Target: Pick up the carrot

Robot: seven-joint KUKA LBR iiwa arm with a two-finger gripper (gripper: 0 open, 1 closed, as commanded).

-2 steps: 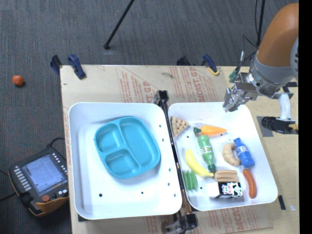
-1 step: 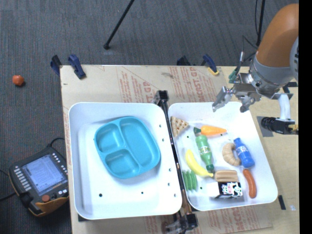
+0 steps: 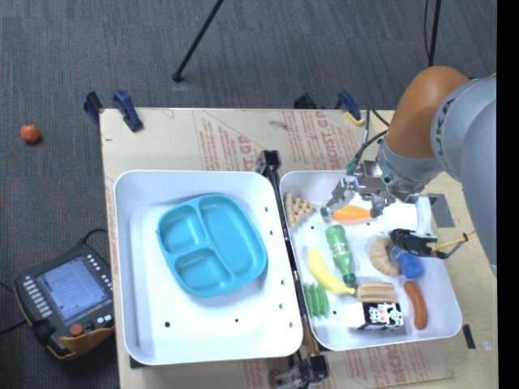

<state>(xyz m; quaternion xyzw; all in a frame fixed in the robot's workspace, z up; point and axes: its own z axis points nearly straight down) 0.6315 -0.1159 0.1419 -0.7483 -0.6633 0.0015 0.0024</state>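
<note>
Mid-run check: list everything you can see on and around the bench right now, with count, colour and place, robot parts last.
carrot: 1, orange, top of right bin, between the gripper's fingers
waffle: 1, tan, right bin's upper left corner
bottle: 1, green, middle of right bin
banana: 1, yellow, below the bottle
green pods: 1 bunch, green, right bin's lower left
bagel: 1, tan, right of bottle
hot dog bun: 1, brown, lower middle
carton: 1, black and white, bottom of right bin
sausage: 1, red, lower right
divided plate: 1, blue, left bin
bins: 2, white, side by side
pendant: 1, grey, floor at left
gripper: 1, grey, over the carrot
</note>
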